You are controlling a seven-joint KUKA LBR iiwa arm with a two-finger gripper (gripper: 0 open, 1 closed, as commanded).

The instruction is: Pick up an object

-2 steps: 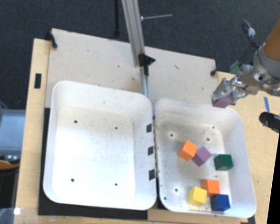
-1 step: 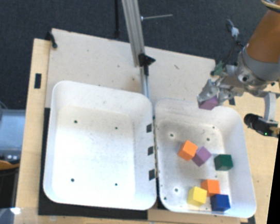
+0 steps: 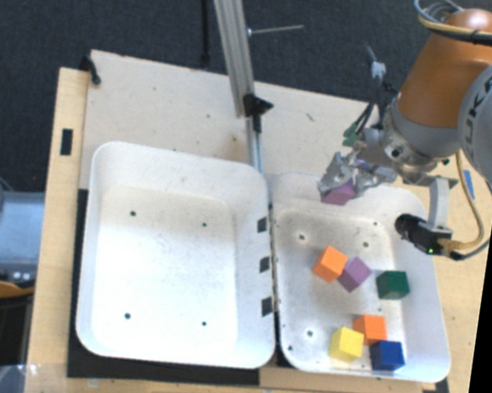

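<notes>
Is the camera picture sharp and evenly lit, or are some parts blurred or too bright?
In the camera view the light is even and soft, with only faint shadows beside the cubes; the orange band shows a bright glare spot on top; the gripper and the purple cube in it look slightly soft; the left bin looks clear.

Grey arm (image 3: 491, 90), broad orange band above wrist. Metallic gripper (image 3: 347, 181) with thin wires at 11 o'clock; black cable looping at 4 o'clock.
</notes>
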